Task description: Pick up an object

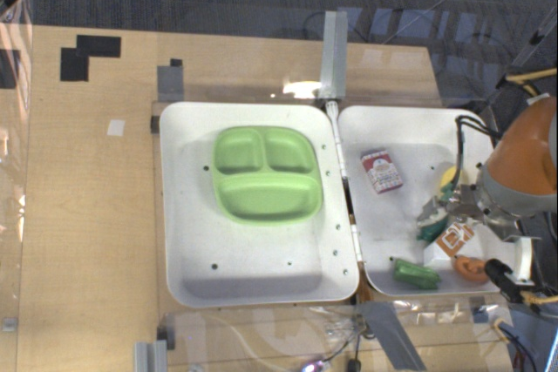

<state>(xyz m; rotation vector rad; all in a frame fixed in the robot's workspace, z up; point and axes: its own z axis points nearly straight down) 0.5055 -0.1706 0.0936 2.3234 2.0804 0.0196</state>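
Observation:
The right bin (410,131) holds several small items. A red and white box (381,170) lies near its upper left. A green oblong object (415,273) lies by the front wall. A yellow item (448,179), a teal piece (432,230), a white and orange pack (455,238) and an orange item (471,268) crowd together at the bin's right. My gripper (441,209) is low over this cluster, between the yellow item and the teal piece. The arm's orange band (527,157) hides the bin's right side.
The left bin (187,257) carries a green divided plate (266,172) in its middle. A metal divider post (334,57) stands behind the seam between the bins. Cables run along the right edge and below the bins.

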